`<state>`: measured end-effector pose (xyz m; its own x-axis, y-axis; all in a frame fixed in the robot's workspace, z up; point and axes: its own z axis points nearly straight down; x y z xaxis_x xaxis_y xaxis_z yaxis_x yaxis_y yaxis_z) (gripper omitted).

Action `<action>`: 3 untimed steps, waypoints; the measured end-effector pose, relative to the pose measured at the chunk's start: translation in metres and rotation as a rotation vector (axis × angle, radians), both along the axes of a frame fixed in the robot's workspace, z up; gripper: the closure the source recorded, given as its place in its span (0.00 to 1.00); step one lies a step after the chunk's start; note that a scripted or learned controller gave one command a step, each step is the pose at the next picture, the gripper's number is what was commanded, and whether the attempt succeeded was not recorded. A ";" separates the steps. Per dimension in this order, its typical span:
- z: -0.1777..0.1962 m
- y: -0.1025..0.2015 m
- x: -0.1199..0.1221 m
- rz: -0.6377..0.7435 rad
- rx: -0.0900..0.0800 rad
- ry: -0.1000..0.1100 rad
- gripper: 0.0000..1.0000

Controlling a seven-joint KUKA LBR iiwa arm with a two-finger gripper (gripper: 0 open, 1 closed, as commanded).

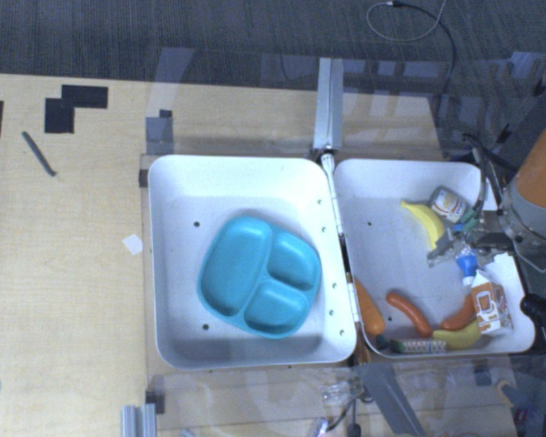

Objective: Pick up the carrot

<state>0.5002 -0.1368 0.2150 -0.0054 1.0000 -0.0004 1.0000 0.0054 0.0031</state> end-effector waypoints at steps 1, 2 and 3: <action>0.015 -0.020 0.030 0.043 0.000 -0.003 0.00; -0.125 0.041 0.036 -0.095 0.000 -0.012 0.00; -0.125 0.041 0.036 -0.096 0.001 -0.011 0.00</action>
<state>0.5361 -0.0962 0.0899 0.0902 0.9959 0.0007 0.9958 -0.0902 0.0144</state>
